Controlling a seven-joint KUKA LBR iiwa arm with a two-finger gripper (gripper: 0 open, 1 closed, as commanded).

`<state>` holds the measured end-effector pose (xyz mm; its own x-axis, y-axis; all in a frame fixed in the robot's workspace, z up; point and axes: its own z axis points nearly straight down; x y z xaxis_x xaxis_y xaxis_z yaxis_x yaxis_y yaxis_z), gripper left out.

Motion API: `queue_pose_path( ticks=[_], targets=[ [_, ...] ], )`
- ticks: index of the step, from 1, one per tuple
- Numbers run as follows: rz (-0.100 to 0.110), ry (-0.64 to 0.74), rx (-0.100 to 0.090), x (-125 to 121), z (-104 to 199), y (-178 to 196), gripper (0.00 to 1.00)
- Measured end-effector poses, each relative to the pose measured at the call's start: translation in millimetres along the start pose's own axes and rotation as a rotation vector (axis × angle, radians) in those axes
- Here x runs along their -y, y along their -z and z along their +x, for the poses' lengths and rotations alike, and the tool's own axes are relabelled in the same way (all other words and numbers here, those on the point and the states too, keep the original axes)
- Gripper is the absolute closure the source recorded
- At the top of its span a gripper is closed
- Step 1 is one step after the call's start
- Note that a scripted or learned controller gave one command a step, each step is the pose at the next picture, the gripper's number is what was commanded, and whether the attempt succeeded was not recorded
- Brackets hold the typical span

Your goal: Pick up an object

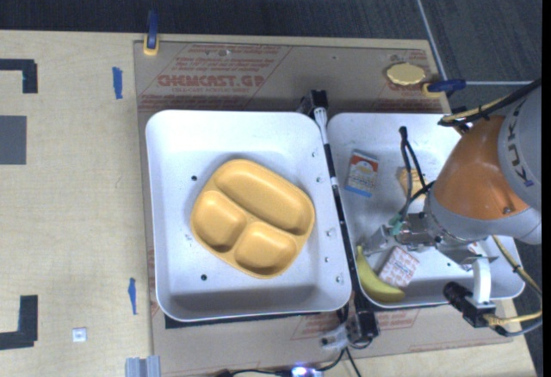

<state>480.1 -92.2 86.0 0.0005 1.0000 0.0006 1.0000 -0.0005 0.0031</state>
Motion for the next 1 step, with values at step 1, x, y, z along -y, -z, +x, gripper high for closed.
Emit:
queue_pose_path(
  ticks=[1],
  targets=[
    [0.000, 0.000, 0.001, 0.0, 0.4, 0.0, 0.00]
  ],
)
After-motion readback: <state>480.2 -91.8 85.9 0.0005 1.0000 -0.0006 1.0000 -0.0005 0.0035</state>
